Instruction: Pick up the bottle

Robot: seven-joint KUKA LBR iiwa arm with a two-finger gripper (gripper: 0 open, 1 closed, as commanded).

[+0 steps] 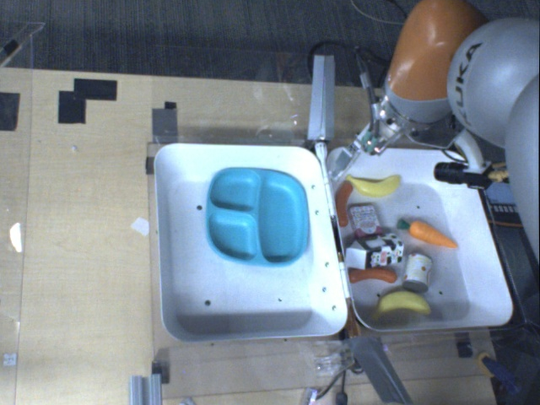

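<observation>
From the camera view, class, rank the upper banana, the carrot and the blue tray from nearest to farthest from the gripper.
1. Upper banana: just below the gripper, right bin.
2. Carrot: lower right, right bin.
3. Blue tray: left bin.

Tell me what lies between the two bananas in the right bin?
Seen from the overhead camera: a grey packet, a black-and-white toy, and a red sausage.

"KUKA" lettering, partly visible, on grey arm (pixel 494 66) housing at upper right. Labels on small items in bin too small to read.
</observation>
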